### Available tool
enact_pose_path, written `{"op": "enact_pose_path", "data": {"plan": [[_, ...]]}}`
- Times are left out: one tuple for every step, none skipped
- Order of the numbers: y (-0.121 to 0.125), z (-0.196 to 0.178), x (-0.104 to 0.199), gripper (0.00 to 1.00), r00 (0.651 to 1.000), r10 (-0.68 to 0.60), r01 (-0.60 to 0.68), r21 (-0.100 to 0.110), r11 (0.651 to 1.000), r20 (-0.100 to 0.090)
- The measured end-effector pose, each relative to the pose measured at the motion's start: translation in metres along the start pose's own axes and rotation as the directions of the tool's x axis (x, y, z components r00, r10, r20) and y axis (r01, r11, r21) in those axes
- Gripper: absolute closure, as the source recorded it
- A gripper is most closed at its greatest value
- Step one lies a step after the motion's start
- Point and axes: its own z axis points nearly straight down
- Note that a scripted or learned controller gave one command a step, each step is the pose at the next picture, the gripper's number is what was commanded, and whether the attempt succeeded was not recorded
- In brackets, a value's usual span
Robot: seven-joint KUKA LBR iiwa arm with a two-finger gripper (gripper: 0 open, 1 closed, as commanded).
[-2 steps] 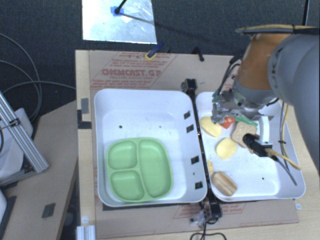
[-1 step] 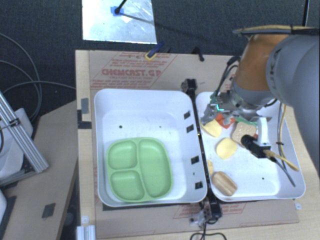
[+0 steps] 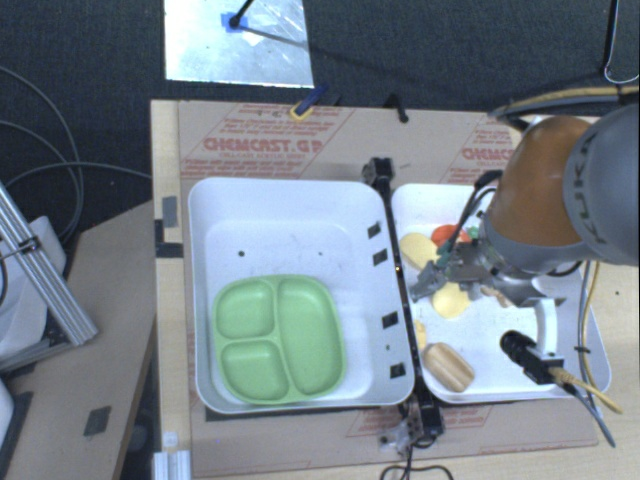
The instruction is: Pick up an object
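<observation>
My gripper hangs low in the right bin, over its left half. A pale yellow food piece lies just above the gripper at the bin's left side. Another yellow piece sits right below the gripper, partly covered by it. A red-orange item peeks out behind the wrist. A tan bread-roll-shaped item rests near the bin's front left corner. Nothing shows clearly between the gripper's tips.
The left bin holds a green divided tray in its front half. A black divider rail runs between the bins. The grey and orange arm covers the right bin's back right part.
</observation>
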Motion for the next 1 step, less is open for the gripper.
{"op": "enact_pose_path", "data": {"plan": [[0.022,0.0659,-0.0863,0.0,1.0,0.005,-0.005,-0.004,1.0,0.004]]}}
